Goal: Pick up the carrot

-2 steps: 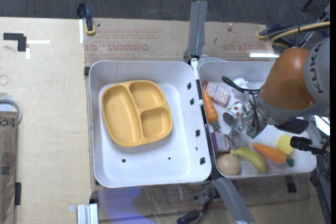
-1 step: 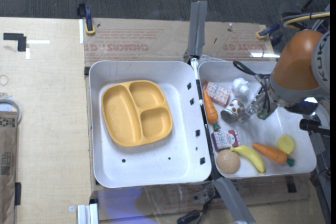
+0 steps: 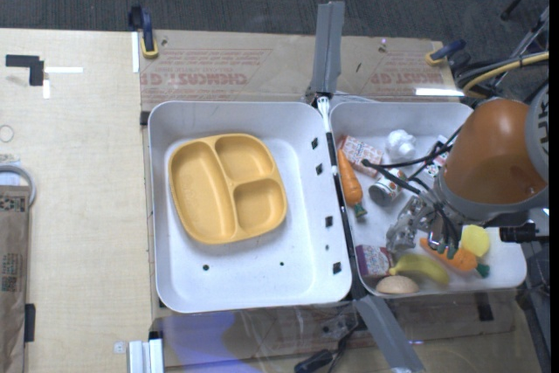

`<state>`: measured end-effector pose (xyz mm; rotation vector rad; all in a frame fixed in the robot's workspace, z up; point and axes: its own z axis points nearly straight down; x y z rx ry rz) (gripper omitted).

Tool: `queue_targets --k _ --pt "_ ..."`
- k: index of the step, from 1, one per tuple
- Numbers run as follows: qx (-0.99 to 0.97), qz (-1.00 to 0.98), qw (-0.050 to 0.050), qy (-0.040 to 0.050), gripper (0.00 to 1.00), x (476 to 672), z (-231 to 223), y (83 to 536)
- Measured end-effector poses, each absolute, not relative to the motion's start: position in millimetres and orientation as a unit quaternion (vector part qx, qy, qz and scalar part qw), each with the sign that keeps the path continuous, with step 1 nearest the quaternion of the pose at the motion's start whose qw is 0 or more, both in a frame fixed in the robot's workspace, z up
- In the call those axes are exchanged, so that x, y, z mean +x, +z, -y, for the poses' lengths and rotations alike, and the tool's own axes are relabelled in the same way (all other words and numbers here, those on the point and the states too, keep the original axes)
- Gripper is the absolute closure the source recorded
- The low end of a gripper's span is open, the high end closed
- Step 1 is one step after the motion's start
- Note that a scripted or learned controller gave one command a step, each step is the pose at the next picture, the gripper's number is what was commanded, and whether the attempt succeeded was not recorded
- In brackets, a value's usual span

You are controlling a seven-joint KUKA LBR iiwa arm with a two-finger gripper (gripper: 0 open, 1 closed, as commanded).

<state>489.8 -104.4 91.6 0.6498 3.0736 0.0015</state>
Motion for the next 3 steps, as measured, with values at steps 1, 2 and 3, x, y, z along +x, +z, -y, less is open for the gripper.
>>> queue_targets --k 1,2,3 --pt "0.237 -0.972 0.002 0.0003 1.00 608.2 103 92" --pt "0.178 -0.984 0.001 0.0003 1.00 603.4 98 92" --pt "0.127 -0.992 0.002 0.0005 1.00 597.4 -23 192"
